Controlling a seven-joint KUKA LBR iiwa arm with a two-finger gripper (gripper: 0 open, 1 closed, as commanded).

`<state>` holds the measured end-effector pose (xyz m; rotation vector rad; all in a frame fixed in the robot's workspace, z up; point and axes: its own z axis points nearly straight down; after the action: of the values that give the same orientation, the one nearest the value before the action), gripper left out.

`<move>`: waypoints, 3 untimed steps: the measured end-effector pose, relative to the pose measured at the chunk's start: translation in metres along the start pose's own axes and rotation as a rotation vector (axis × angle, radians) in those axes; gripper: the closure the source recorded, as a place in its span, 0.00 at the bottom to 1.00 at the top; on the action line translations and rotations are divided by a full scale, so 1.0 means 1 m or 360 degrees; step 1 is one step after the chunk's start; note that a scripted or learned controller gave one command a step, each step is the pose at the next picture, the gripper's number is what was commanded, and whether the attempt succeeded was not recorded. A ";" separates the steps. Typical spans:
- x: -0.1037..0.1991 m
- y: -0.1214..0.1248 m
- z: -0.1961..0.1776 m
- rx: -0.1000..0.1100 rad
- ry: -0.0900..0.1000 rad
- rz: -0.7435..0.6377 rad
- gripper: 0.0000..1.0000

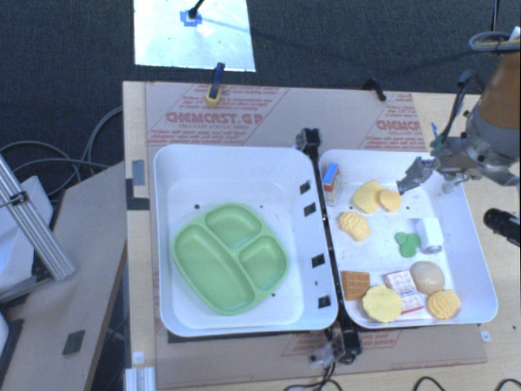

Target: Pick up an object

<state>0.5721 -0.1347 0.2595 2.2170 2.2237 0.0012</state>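
We've got the hand (411, 177) hovering at the far side of the right bin (480, 296) with nothing between its fingers that we can see, and honestly we can't tell how wide it's open from this angle. The easiest pick looks like the pale yellow piece (368, 195) sitting just beside the tip on the left-bin side, with a smaller yellow chunk (390, 200) touching it right under the hand. So we'd come straight down on one, centred, since clipping both could knock them apart.
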 end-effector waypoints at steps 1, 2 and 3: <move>0.006 0.001 0.043 0.0005 0.0002 0.0002 0.00; 0.001 -0.001 0.104 0.0008 0.0002 0.0004 0.00; -0.001 0.007 0.162 0.0006 0.0002 0.0003 0.00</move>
<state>0.5798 -0.1353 0.0979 2.2220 2.2239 -0.0018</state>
